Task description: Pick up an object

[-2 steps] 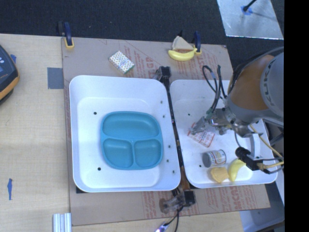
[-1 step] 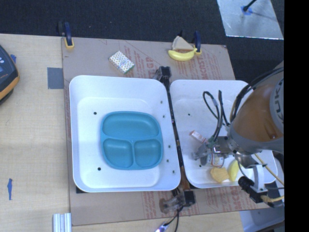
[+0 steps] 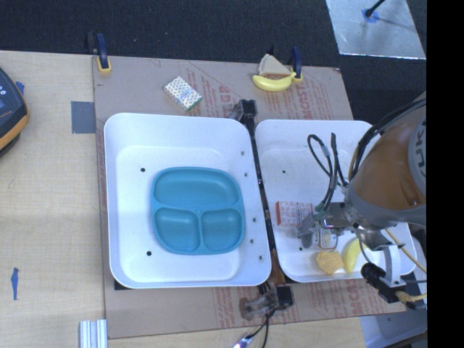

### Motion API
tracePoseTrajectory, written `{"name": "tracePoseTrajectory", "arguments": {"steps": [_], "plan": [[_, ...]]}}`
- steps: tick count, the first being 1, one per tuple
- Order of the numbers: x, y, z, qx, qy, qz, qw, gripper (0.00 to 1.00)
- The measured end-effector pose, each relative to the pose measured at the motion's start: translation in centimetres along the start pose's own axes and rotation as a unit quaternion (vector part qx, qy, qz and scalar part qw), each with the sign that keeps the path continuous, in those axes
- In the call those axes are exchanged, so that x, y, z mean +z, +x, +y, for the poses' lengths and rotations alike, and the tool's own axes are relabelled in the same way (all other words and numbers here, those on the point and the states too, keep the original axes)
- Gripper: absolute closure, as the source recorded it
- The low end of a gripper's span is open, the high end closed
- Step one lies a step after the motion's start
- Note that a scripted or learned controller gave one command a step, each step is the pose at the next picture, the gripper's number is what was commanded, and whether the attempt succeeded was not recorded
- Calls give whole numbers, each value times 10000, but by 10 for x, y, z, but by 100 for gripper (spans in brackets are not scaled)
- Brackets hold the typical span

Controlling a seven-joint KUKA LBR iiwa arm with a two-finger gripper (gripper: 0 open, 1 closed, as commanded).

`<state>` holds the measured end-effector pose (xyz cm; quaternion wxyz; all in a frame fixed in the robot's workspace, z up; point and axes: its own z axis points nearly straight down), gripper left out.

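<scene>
My gripper (image 3: 317,230) hangs low over the front of the right bin (image 3: 290,140), its fingers hard to make out under the wrist. Just in front of it lie a yellow-orange lump (image 3: 329,262) and a pale yellow banana-like piece (image 3: 351,254) on the bin floor. A small red-and-white packet (image 3: 291,212) lies just left of the gripper. The left bin (image 3: 130,143) holds a blue divided plate (image 3: 197,209). I see nothing clearly between the fingers.
The arm's grey and orange body (image 3: 384,176) covers the right bin's right side, with black cables (image 3: 324,158) looping over it. On the cardboard behind the bins lie a patterned small block (image 3: 182,92) and a banana toy (image 3: 273,80). A dark device (image 3: 9,111) sits far left.
</scene>
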<state>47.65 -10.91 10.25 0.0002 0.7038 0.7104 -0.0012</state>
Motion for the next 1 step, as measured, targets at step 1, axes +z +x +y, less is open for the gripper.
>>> {"name": "tracePoseTrajectory", "arguments": {"steps": [1], "plan": [[-90,80,41,22,4,16,10000,100]]}}
